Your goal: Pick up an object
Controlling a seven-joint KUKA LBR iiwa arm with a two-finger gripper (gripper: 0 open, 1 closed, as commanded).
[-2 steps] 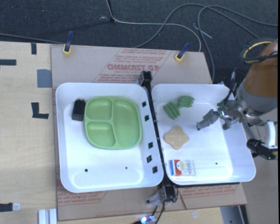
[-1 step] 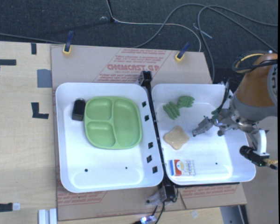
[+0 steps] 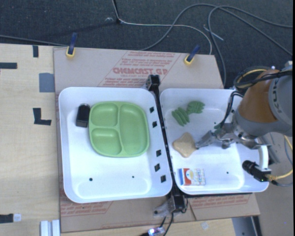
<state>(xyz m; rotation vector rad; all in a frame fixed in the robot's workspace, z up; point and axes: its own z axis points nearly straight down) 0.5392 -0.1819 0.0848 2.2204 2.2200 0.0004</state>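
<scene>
In the right bin (image 3: 236,181) lie a tan, lumpy, bread-like piece (image 3: 184,145), a green pod-shaped toy (image 3: 188,111) and a small flat packet with red and blue print (image 3: 191,176). My gripper (image 3: 200,142) reaches in low from the right, its tip just beside the tan piece's right edge. I see nothing held in it. The arm's orange band (image 3: 258,102) rises above the bin's right side.
The left bin (image 3: 69,171) holds a green divided plate (image 3: 119,129) and a small black block (image 3: 82,115) to the plate's left. A black divider (image 3: 160,132) runs between the bins. Cables trail across the dark floor at the back.
</scene>
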